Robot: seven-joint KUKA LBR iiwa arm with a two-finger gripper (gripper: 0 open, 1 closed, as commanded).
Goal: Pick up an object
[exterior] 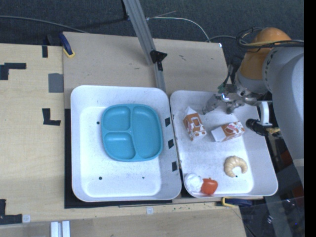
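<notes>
Right below the gripper sit two small cartons; can't tell the jaw state, and it could easily drop between them and miss.

Robotics lab, plywood bench with tape marks, white bins, loose cables

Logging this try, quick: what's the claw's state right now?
Claw: over the right bin's far end, nothing visibly held; open or closed cannot be told.
</notes>
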